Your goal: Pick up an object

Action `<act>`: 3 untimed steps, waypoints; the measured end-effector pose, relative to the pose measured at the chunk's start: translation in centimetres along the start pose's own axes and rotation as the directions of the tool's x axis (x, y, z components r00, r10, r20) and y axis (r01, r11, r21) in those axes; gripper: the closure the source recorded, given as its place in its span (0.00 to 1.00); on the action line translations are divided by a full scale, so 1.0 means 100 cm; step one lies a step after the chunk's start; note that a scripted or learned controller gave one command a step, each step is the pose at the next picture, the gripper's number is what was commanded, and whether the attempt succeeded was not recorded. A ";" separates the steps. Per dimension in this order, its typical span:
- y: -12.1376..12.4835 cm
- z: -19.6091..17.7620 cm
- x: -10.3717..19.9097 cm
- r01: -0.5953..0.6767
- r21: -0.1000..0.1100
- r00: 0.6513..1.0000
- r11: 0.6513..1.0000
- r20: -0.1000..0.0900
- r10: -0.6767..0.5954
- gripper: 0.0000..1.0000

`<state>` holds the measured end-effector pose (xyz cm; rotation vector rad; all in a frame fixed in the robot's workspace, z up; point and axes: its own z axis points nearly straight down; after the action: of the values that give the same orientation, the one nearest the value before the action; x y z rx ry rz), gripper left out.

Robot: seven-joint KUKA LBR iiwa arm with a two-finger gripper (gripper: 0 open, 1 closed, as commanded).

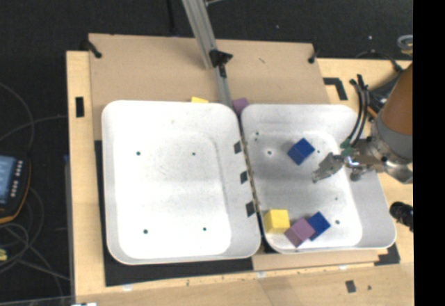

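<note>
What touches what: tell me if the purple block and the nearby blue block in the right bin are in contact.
Touching. The camera view shows the purple block pressed against the blue block, no white bin floor between them.

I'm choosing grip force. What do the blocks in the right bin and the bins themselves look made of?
The blue block, yellow block, purple block and second blue block look like matte painted wood or foam: flat colour, no shine. The right bin and left bin look like smooth white moulded plastic, with rounded corners.
</note>
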<state>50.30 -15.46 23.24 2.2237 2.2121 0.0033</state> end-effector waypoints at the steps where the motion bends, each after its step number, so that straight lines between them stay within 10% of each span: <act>1: 0.036 0.087 0.006 0.009 0.008 1.000 1.000 -0.002 -0.009 0.00; 2: 0.112 0.136 0.002 0.009 -0.002 1.000 1.000 0.002 -0.009 0.00; 3: 0.117 0.136 0.013 0.008 0.002 1.000 1.000 0.000 -0.008 0.00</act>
<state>62.09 -14.28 9.74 2.2155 2.2224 0.0013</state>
